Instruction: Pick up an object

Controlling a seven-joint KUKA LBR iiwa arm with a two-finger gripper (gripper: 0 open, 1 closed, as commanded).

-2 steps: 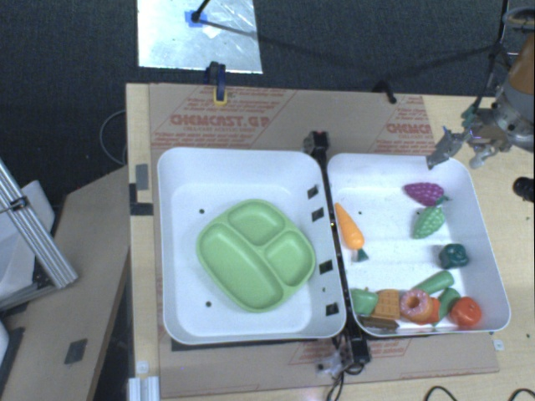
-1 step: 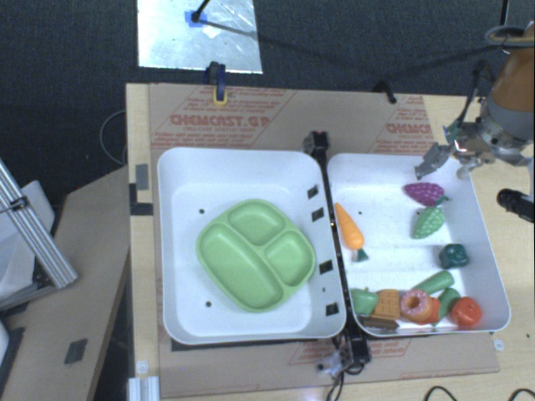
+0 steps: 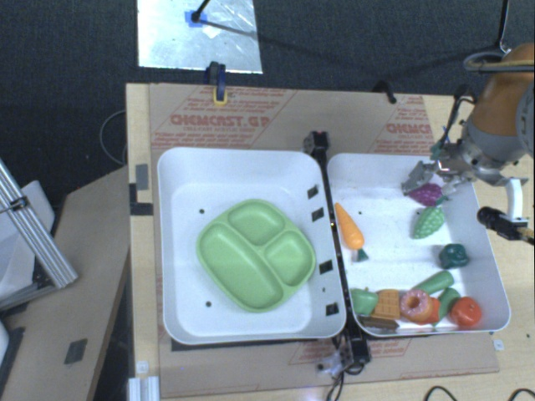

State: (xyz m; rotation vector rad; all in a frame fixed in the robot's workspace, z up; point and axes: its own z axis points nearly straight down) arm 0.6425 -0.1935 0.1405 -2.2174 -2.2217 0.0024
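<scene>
A cardboard-topped table (image 3: 276, 107) carries two shallow white bins side by side, ringed by dark carpet. The left bin (image 3: 180, 224) holds a green divided plate (image 3: 255, 255). In the right bin (image 3: 380, 224), an orange carrot (image 3: 349, 226) lies near the dividing wall, and a purple toy (image 3: 428, 195), a pale green toy (image 3: 430, 221) and a dark green piece (image 3: 454, 255) sit toward the far side. A cluster of play food, among them a pink doughnut (image 3: 415, 304) and a red tomato (image 3: 466, 311), crowds the near edge. The grey arm's hand (image 3: 422, 176) hovers just beside the purple toy; whether its fingers are spread or closed cannot be told.
</scene>
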